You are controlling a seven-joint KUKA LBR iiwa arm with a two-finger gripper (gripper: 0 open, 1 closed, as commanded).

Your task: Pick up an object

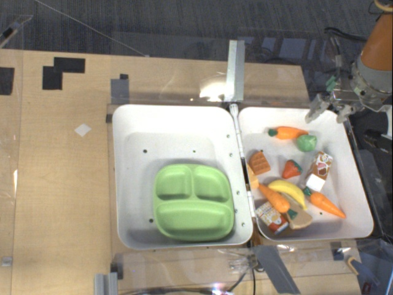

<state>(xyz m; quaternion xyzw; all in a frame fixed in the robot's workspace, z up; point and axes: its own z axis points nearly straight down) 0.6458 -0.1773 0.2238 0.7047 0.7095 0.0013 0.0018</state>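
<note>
The gripper (326, 106) is hovering over the right bin's (359, 192) far corner, toy food lying below-left of it, a green tray (193, 201) sitting farther left in the other bin (132, 158).

Bright, even overhead light. Glare patch on the bench (212, 91) just beyond the bins' far edge, another at the near edge. Soft shadow beneath the green tray (193, 203) in the left bin (132, 165). Focus slightly soft throughout; floor beyond dim.
</note>
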